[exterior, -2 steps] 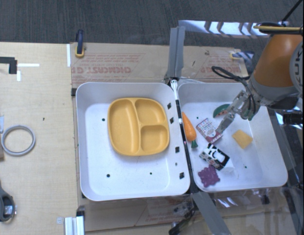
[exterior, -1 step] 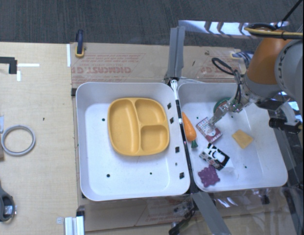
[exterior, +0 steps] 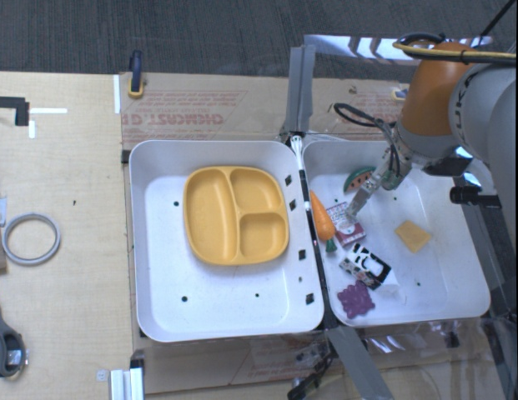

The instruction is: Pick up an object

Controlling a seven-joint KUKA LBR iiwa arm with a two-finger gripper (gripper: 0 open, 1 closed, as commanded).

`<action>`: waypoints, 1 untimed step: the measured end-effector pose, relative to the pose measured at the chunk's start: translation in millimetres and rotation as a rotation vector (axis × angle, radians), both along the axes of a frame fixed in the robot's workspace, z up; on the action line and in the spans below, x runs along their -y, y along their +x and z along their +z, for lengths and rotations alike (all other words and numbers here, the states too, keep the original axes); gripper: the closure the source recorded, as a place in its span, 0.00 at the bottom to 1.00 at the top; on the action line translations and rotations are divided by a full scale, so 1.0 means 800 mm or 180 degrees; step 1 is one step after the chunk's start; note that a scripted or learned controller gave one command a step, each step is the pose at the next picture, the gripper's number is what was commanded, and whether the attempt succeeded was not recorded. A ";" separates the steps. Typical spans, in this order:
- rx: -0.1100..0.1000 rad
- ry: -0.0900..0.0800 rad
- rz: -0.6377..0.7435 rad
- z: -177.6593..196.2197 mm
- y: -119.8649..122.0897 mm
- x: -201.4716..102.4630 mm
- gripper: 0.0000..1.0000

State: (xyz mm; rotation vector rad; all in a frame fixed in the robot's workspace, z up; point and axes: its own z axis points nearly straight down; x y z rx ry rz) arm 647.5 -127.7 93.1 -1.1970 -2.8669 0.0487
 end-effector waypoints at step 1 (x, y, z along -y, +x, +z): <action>0.0139 0.0017 -0.1182 -0.004 0.007 0.020 0.00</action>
